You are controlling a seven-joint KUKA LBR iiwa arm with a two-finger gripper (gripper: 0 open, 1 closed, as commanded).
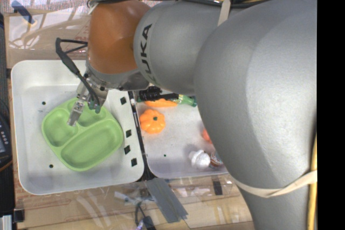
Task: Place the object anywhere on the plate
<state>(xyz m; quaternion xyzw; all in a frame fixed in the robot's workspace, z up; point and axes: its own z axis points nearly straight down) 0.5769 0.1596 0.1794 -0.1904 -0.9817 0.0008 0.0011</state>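
The arm [237, 72] is the big thing here, grey bulk coming in from the right and covering a good chunk of the right bin [172, 161], with the orange band sitting up over the divider between the two bins. Left bin [27, 116] holds the green plate [86, 140], a sectioned one lying at a slant, and the end effector [83, 107] hangs right over its upper edge. It looks parted, one finger poking down toward the small compartment and nothing I can see between them, so I'd call it empty. Which object it's meant to move isn't obvious, but the best candidate to me is the little orange pumpkin [152, 122] in the right bin, just past the divider. That puts it to the right of the end effector and a bit lower in the view, fairly near, and it's roundish so no real long axis to line up with. There's also a white crumpled thing [200, 158] further down the right bin, and something orange and green [164, 99] half tucked under the arm. My guess is nothing's on the plate yet.
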